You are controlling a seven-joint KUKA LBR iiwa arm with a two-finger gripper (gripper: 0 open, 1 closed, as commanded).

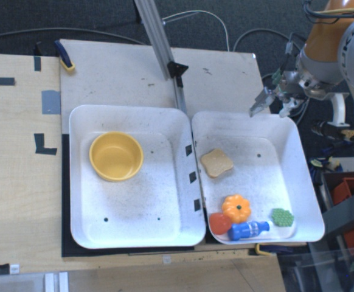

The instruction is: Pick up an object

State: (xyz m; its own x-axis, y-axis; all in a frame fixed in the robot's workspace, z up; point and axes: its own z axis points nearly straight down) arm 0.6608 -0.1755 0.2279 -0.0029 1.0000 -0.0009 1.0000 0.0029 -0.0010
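Gripper (266, 102): two dark fingers, spread apart and holding nothing, poised above the far right corner of the right bin (298, 157), at the end of the grey arm (326, 53) entering from the right.

Right bin, contents:
- Slice of toy bread (216, 162), tan, lying flat near the bin's left wall, toward the middle. Well apart from the other items.
- Toy pumpkin (236, 207), orange, near the front edge.
- Red piece (219, 224), touching the pumpkin's lower left side; exact kind too small to tell.
- Blue toy bottle (248, 230), lying on its side, long axis running left to right along the front wall, just beside the pumpkin and the red piece.
- Green item (281, 217), small and knobbly, near the front right corner.

Left bin (79, 163), contents:
- Yellow bowl (116, 156), upright, in the far left part.

Relation governing the pick: every item in the right bin lies toward the viewer and leftward from the gripper. The bread is judged the nearest and least crowded target; the front cluster sits packed together, so a grasp there risks nudging neighbours.
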